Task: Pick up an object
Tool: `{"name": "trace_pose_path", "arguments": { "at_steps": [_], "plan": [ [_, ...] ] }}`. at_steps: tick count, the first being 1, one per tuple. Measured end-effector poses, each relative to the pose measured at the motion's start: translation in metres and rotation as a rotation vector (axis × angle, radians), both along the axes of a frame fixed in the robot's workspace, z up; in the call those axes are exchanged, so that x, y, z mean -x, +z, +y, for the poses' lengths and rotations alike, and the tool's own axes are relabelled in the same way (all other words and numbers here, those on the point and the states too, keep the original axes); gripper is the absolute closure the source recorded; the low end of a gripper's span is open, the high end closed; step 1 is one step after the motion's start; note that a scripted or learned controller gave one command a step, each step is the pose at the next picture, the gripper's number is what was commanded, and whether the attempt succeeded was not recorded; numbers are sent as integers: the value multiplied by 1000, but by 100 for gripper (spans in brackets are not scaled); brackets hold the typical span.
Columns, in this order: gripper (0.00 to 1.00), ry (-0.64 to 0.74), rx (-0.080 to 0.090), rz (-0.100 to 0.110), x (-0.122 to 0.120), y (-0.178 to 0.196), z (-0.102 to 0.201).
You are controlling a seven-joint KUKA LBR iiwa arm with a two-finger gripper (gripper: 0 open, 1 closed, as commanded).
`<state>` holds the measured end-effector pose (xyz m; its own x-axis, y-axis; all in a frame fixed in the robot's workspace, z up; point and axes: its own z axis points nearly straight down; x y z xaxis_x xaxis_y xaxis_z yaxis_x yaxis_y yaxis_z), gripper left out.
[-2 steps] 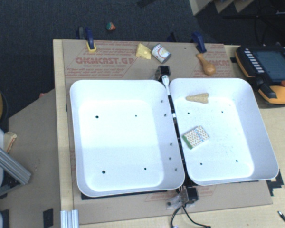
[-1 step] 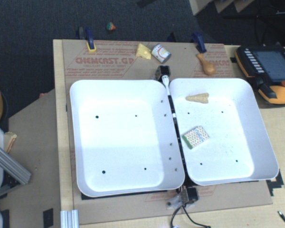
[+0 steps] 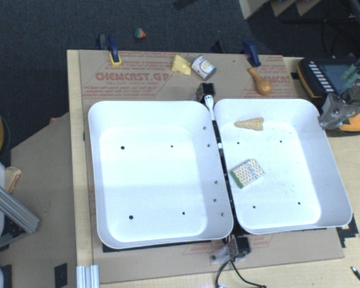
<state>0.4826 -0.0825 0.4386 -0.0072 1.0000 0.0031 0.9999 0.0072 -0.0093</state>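
Note:
The right white bin (image 3: 324, 161) holds two objects. A tan wedge-shaped piece (image 3: 249, 123) lies near its far edge. A small box with a green-and-white dotted pattern (image 3: 247, 173) lies tilted near the bin's left wall, about mid-depth. My gripper (image 3: 335, 111) shows as a blurred grey shape at the right edge, just outside the right bin's far right corner, well away from both objects. Nothing shows in it.
The left white bin (image 3: 108, 161) sits beside the right one. On the board behind the bins lie a yellow wedge (image 3: 181, 65), a small white box (image 3: 203, 68) and a wooden pear-shaped piece (image 3: 261, 81). Blue clamps (image 3: 113, 48) grip the board's far edge.

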Motion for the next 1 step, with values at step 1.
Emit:
{"name": "trace_pose_path", "arguments": {
  "at_steps": [1],
  "plan": [
    [100, -15, 9, -18, 4, 58, -80]
  ]
}}
